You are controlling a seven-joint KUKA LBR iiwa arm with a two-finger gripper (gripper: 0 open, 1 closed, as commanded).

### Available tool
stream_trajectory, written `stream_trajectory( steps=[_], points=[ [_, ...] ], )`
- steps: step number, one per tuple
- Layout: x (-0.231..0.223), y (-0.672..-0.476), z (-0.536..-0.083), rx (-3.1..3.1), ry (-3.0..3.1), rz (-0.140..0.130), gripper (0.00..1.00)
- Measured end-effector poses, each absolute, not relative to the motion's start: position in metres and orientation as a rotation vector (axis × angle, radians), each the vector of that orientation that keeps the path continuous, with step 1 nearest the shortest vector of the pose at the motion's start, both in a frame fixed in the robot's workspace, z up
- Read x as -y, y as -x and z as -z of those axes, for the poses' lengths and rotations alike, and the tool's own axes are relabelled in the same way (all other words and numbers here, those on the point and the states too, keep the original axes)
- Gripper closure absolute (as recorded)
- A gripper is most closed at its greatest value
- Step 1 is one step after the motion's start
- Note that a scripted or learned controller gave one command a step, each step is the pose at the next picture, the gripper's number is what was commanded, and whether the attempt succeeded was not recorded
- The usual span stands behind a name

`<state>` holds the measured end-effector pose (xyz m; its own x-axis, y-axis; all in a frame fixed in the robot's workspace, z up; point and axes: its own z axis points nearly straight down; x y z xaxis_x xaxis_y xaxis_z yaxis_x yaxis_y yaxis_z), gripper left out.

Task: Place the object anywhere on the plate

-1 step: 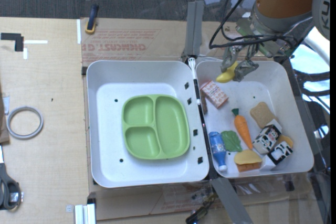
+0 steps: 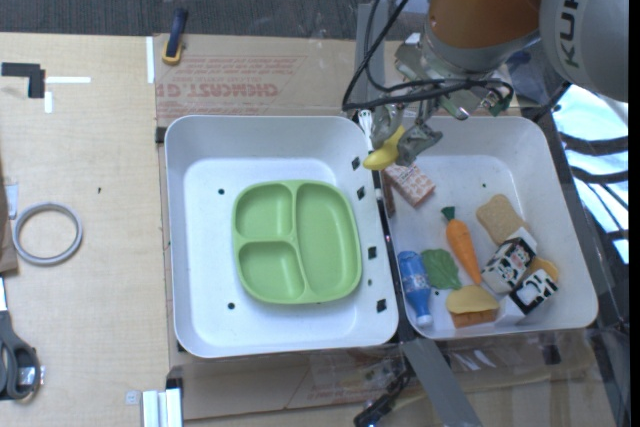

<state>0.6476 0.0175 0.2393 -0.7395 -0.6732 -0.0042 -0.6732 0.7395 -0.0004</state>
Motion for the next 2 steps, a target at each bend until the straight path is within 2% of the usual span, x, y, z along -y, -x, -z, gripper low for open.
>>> stream_trajectory(
  steps=[1, 2],
  points=[
    [-0.0691, -0.6056, -0.192, -2.997, 0.933, -0.001, 1.0],
    [-0.069, -0.6057, -0.1921, -2.997, 0.932, -0.001, 0.0]
  ],
)
